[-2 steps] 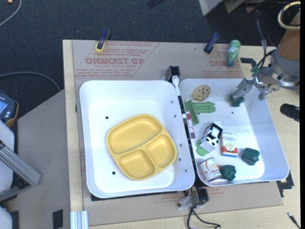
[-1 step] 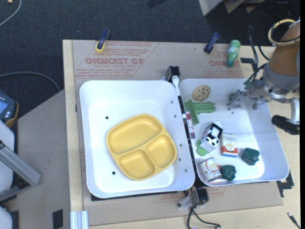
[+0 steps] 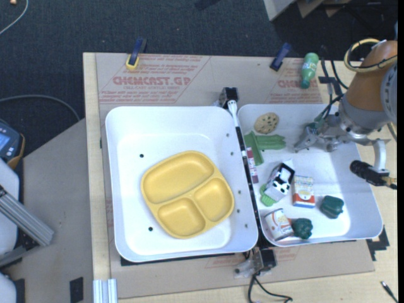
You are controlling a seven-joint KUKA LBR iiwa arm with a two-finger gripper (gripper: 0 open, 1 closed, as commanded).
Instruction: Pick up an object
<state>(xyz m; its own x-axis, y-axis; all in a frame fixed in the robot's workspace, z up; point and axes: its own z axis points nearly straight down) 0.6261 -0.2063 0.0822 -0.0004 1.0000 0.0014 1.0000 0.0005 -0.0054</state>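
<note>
The right bin (image 3: 363, 229) holds, nearest, a small carton (image 3: 278, 223) with unreadable print beside a dark green lump (image 3: 303, 227); then another green lump (image 3: 332, 206), a red-and-white box (image 3: 304, 192), label too small to read, and a black-and-white cow (image 3: 278, 182). Farther back lie a green block (image 3: 266, 142) and a cookie (image 3: 267, 122). The gripper (image 3: 317, 137) hovers there; whether it is spread or pressed together, I cannot tell. The left bin (image 3: 123, 169) holds a yellow tray (image 3: 187, 193). The board (image 3: 189, 81) behind reads "CHEMCAST".

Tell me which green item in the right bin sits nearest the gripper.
The flat light-green piece, just left of the gripper, below the cookie. The two dark green ones lie at the bin's near edge.
</note>
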